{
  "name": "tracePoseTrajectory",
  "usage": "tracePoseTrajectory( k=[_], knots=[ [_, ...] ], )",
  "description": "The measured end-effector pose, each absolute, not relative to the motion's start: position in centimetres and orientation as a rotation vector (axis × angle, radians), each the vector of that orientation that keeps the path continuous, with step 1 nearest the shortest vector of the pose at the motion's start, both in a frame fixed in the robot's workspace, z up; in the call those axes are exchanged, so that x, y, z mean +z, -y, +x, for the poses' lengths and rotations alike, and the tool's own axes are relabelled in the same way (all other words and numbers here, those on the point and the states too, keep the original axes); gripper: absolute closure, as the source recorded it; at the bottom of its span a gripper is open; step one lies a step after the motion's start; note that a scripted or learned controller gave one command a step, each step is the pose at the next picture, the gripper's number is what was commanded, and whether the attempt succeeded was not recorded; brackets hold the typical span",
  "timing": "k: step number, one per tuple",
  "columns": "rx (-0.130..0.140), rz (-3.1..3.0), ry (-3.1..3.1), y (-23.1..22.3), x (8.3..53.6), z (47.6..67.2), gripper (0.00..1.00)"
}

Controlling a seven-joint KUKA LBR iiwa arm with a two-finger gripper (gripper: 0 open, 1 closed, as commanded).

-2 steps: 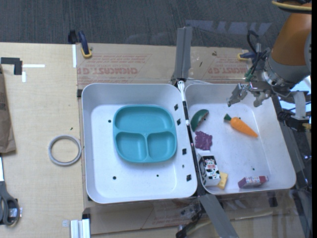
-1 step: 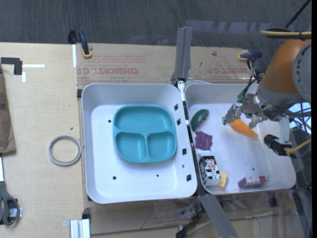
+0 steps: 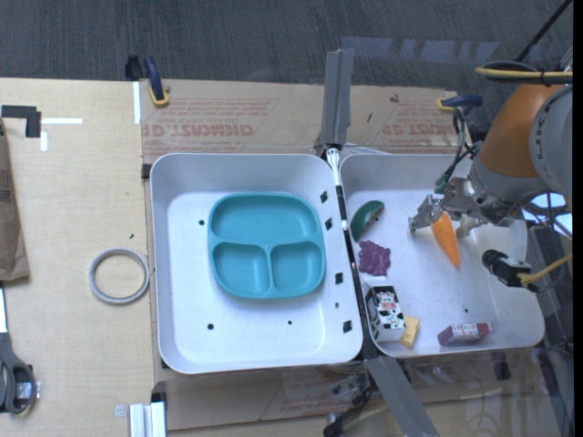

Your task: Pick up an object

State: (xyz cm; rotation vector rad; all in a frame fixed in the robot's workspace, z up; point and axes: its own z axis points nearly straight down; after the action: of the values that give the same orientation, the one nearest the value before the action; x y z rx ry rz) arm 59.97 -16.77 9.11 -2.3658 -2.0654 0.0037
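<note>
While the grey arm with its orange band [image 3: 515,135] reaches in from the right, its two-finger gripper [image 3: 444,218] hangs over the right-hand shallow white bin [image 3: 519,321] with a tapered orange carrot-shaped toy [image 3: 445,239] clamped between its fingers. The carrot's thick end sits up in the fingers and its point slants down toward the bin floor; from where I stand I cannot say whether the tip touches. To the carrot's left, near the wall between the bins, lies a dark green rounded piece [image 3: 367,217], and just below that a crumpled purple lump [image 3: 373,259]. Further toward the front sit a small black-and-white printed box [image 3: 386,313], a yellow wedge [image 3: 410,331] touching it, and a dark red wrapped bar [image 3: 465,333] off to the right. The left-hand white bin [image 3: 182,335] holds a teal plastic divided plate [image 3: 268,245]. On the bench's left lies a grey ring [image 3: 119,275].
</note>
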Motion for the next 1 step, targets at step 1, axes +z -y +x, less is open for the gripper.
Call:
tracePoseTrajectory(
  k=[1],
  knots=[
    [0.003,-2.367,2.064,16.82,10.06,60.00,1.00]
  ],
)
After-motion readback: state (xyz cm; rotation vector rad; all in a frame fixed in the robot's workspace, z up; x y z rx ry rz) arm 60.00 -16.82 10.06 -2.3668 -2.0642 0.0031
